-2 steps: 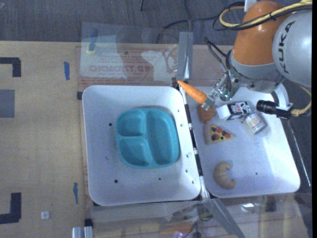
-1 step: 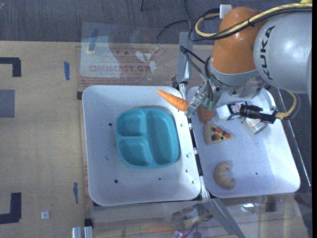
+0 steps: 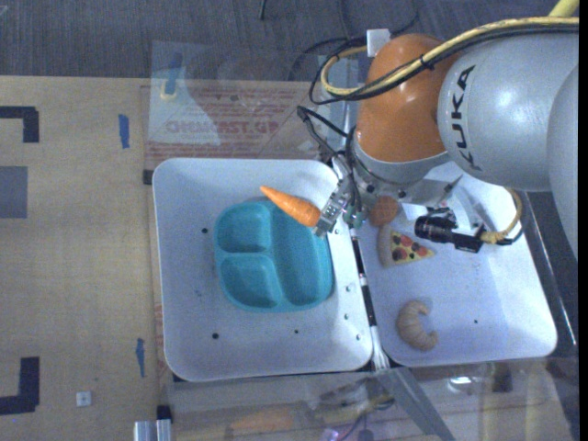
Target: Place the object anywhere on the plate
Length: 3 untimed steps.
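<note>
carrot lay pinched at its thick end in the tool, its tapered tip pointing away from the fingers toward the far left, and the fingers were clamped on it. the tool sat at the right edge of the left bin, beside the rim where the two bins met, with the grey arm and its orange band rising behind it to the right. the carrot hung over the upper right corner of the blue plate, a three-compartment dish lying just left of and below the tool; whether the carrot touched the plate could not be told. to the right of the tool, in the right bin, a pizza slice lay near, a brown piece sat just beside the tool under the wrist, and a croissant rested farther down toward the near rim. the bins stood on the wooden counter.
</note>
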Each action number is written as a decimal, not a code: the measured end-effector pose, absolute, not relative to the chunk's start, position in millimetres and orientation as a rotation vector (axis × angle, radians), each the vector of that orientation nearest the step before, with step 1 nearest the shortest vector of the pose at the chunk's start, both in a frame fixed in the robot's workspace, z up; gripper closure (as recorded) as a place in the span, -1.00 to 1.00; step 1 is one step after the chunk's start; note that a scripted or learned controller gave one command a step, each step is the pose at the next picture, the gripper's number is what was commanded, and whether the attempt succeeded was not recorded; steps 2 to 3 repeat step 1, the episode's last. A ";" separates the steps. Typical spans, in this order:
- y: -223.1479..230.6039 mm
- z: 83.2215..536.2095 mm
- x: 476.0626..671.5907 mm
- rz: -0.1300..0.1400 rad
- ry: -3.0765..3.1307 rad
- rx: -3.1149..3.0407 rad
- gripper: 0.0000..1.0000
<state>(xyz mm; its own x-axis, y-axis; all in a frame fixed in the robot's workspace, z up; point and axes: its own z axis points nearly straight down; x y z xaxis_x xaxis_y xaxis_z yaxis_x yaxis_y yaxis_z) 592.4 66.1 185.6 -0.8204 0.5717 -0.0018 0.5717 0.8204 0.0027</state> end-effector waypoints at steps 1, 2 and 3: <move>65.7 185.6 592.5 0.003 2.994 0.942 -1.00; 65.7 185.6 592.5 0.003 2.994 0.942 -1.00; 65.7 185.6 592.5 0.003 2.994 0.942 -1.00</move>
